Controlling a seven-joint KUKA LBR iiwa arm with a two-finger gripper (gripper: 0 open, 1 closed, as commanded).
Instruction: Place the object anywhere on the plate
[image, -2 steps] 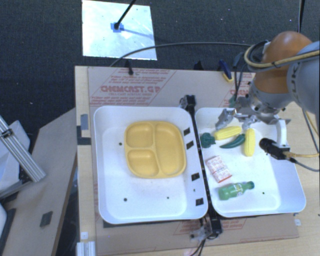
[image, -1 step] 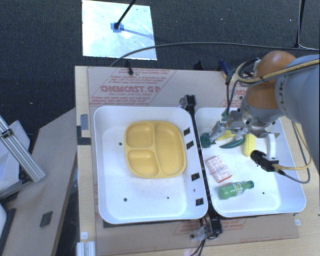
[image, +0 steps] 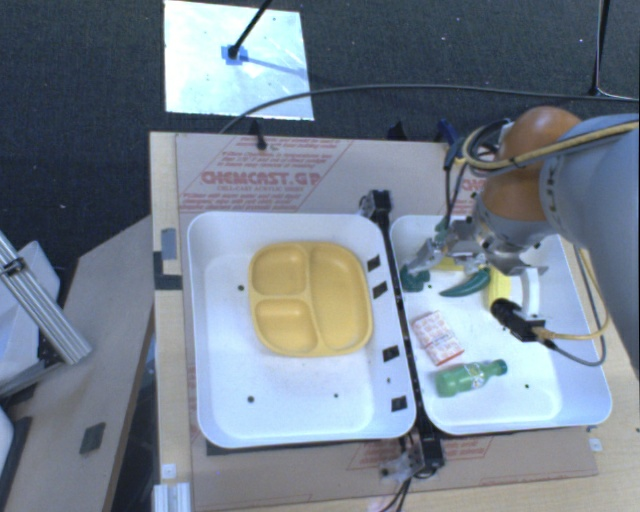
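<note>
The yellow plate (image: 309, 298), with three compartments, lies flat near the middle of the left bin (image: 225, 400) and serves as the landmark here. Nearest the camera and to the right of the plate, past the black divider strip (image: 395, 320) where the two bins meet, a small green bottle (image: 470, 376) lies on its side on the floor of the right bin (image: 575, 395), its cap end pointing away from the plate. Just beyond it, still right of the plate, a small red-and-white packet (image: 438, 336) lies flat, close to the divider.

Farther back, level with the plate's far half, the gripper (image: 462, 262) hangs low over the right bin, well apart from the plate. A dark green curved object (image: 466, 284) and a yellow piece (image: 499, 283) lie just beneath and beside it; one of them may be touching a finger, but the clutter of cables and wrist parts makes this unclear, and I cannot tell whether the fingers are spread or pressed together. A teal object (image: 415, 272) sits on the plate side of the gripper, near the divider.

The grey arm (image: 590, 180) with its orange band (image: 535, 135) reaches in from the right, beyond the plate's far edge.
</note>
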